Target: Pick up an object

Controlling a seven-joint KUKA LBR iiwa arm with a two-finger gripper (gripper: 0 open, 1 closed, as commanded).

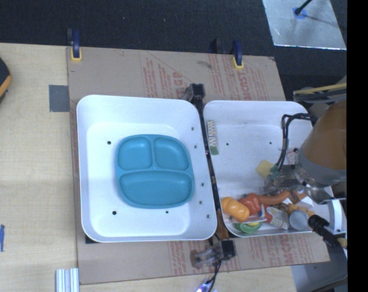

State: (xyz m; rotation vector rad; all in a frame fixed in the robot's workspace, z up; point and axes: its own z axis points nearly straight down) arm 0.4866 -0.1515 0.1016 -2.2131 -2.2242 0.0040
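Observation:
My gripper reaches in from the right and hangs low over the right bin, just above a pile of small objects in its near right corner. The pile holds a yellow-orange rounded toy, a red piece, a green piece, an orange strip and a pale yellow block right beside the gripper. The arm's orange band and grey wrist hide the bin's right side. I see nothing lifted clear of the pile.
The left bin holds a blue divided plate in its middle. A black clamp sits where the bins meet at the back. Both bins rest on cardboard on the wooden bench.

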